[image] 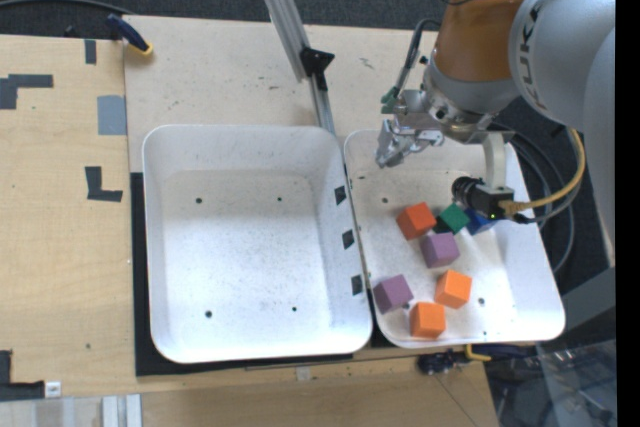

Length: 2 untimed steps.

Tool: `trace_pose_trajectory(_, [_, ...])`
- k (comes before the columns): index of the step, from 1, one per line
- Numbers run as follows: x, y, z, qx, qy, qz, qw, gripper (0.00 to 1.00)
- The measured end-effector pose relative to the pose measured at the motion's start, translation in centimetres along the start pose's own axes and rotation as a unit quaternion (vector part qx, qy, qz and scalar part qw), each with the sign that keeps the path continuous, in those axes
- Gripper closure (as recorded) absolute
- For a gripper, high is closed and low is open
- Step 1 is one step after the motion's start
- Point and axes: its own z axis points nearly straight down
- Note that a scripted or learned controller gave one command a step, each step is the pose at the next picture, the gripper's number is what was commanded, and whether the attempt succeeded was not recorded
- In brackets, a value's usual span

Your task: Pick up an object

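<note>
Gripper (392,153): metal two-finger tool on the grey arm, hanging over the far end of the right bin (520,310). Jaws: how far apart they stand cannot be told from here, and nothing can be seen held between them.

Contents of the right bin, placed from the jaws:
- Orange block (416,219), just below and slightly right, the nearest piece. Small cube, matte faces, crisp edges.
- Purple block (439,248), next beyond it, touching or nearly touching the orange one.
- Green block (456,218) and a blue piece (481,223), to the right of the orange block, crowded against a black fitting; the blue one is partly hidden.
- Second purple block (392,292), well below the jaws, by the bin's inner wall.
- Two more orange blocks (454,288) (428,319), furthest from the jaws.

Handling, by judgement: the blocks look light and stiff, probably foam or painted wood, not fragile, not notably slippery. Best taken across two opposite flat faces. The nearest orange block sits turned at an angle, so the jaws would want matching rotation.

Left bin (170,245): shallow white plastic, speckled floor, rounded corners, well left of the jaws.
</note>
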Motion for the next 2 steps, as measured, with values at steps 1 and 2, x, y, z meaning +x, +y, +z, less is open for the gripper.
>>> trace_pose_trajectory(1, [5.1, -2.1, 1.6, 0.0, 0.0, -0.001, 1.0, 1.0])
trace_pose_trajectory(2, [10.6, -4.0, 1.2, -0.001, 0.001, -0.002, 1.0, 1.0])
